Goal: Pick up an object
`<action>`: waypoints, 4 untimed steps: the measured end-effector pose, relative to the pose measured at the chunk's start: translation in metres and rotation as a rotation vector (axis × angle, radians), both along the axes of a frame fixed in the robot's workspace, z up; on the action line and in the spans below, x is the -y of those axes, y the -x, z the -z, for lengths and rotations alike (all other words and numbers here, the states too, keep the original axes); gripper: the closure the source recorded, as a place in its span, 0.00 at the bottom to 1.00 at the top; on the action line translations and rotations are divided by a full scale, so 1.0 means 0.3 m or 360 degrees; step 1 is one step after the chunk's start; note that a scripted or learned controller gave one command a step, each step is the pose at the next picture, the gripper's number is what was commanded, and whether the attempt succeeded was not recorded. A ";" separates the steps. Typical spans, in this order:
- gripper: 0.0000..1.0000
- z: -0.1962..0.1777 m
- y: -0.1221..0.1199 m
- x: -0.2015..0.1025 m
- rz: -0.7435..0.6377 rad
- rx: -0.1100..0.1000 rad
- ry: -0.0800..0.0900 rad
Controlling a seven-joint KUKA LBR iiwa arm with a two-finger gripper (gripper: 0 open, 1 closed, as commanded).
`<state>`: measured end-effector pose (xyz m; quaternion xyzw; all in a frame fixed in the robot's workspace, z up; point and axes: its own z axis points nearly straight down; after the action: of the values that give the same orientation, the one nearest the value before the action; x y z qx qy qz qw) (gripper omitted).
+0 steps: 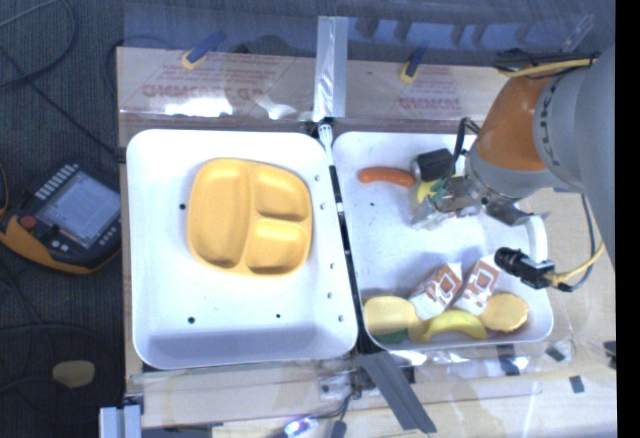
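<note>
Banana [452, 325] at near wall; gripper [436, 201] beside carrot [385, 176], grip unclear.

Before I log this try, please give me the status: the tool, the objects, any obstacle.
Tool low in right bin, grip unclear. Carrot beside it, loose. Banana and cartons piled at near wall. Yellow divided tray in left bin.

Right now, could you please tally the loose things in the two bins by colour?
Yellow: 3, the divided tray, the banana, the round piece
Orange: 2, the carrot, the round piece
Brown and white: 2, the cartons
Total: 7, apart from whatever the gripper hides
</note>
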<state>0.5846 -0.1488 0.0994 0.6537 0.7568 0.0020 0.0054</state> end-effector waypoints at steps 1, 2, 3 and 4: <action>1.00 -0.283 -0.280 -0.246 0.0080 -0.0016 -0.0001; 1.00 -0.602 -0.038 -0.097 -0.0074 -0.0017 0.0000; 1.00 -0.456 -0.050 -0.063 0.0654 -0.0021 -0.0004; 1.00 -0.277 -0.060 -0.225 0.0534 -0.0023 -0.0005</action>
<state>0.6027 -0.0812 0.1824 0.7709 0.6370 -0.0024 -0.0006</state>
